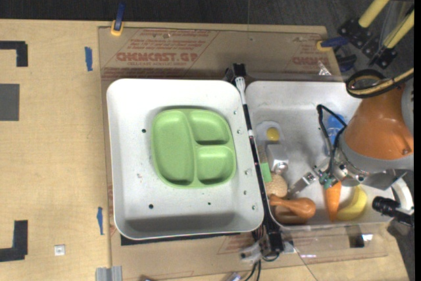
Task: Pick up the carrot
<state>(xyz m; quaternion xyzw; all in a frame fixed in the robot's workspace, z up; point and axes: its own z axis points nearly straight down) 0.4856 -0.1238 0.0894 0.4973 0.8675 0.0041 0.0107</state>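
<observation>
Lower right of the frame: the carrot (333, 199), one only, orange, stands nearly upright in the right bin (296, 102), touching a yellow fruit-shaped item (354, 204) on its right. The gripper (323, 176) hangs just above the carrot's top end, under the orange band (378, 128) of the arm; whether the fingers are open or closed cannot be told, and nothing shows between them. Two white bins sit side by side on the bench (52, 141). The left bin (125, 161) holds one green divided plate (193, 146) with three compartments, set about the middle. Right bin contents, counted: one carrot, one yellow fruit-shaped item, one brown pear-shaped item (293, 207) lying on its side along the lower edge, one tan rounded item (277, 187) just above it, one small yellow item (272, 135) nearer the upper left of that bin, one green strip (265, 172) against the left wall, one blue item (334, 125) partly behind the arm. Others are too small to name.
</observation>
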